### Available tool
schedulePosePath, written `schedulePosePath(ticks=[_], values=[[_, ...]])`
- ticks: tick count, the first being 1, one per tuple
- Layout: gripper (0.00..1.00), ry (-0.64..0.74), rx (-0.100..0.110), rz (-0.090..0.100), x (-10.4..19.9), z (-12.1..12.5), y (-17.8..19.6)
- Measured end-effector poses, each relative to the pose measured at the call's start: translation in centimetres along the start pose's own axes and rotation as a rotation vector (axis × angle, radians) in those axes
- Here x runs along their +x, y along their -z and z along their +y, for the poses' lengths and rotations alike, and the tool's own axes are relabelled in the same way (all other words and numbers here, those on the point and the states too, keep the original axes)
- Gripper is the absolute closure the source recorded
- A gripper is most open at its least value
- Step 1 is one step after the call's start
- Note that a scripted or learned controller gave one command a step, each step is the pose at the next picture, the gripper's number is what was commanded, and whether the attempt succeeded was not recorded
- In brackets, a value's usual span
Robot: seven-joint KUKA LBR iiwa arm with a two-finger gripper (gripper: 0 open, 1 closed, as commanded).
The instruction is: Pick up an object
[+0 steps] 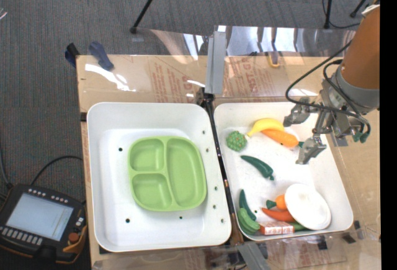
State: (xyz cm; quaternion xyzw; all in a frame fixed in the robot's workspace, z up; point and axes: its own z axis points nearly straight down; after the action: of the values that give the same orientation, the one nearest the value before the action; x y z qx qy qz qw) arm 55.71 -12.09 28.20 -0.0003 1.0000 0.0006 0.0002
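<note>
At 5 o'clock in your right bin (231,115), white plate (307,206) over carrots (279,213), green pepper (258,166) mid-bin, orange piece (282,136) and banana (265,125) beyond, gripper (303,136) at 3 o'clock, spread wide, holding 0 items.

My arm (366,45): running off the right edge, only the orange band and wrist showing.
White plate (307,205): covering part of the orange and green pieces at the right bin's (322,120) near edge.
Handheld screen unit (40,222): being cropped by the picture's left and bottom edges.
</note>
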Motion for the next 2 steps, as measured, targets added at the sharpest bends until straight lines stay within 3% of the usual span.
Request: schedulePosePath(ticks=[1, 2], values=[[0.0, 0.185, -0.005, 0.013, 2.6, 0.3, -14.3], [0.0, 0.061, -0.001, 0.003, -1.5, 1.6, -19.7]])
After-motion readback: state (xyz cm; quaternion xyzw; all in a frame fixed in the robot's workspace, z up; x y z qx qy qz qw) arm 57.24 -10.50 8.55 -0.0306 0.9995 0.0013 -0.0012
